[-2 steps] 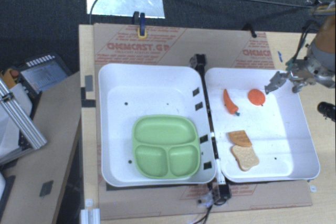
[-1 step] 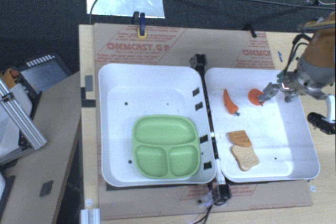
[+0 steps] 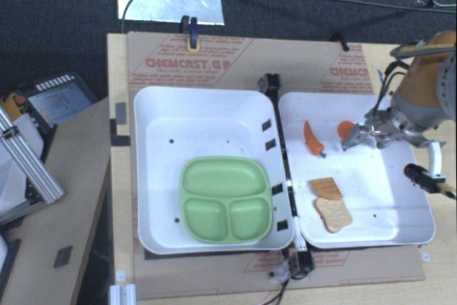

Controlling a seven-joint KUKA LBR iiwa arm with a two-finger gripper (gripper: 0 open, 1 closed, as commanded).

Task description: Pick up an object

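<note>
Currently tool low in right bin, beside small orange-red piece; finger state unclear, cannot tell. Piece likely light, rigid, smooth plastic; pinch across narrow middle. Carrot nearby.

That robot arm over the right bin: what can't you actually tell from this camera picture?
- Gripper, camera view: too small and blurred to tell open from shut.
- Round orange-red object: partly covered by the gripper, so its shape and any contact are unclear.
- Arm: cut off by the right edge.
- Carrot-like piece: too small to identify surely.
</note>
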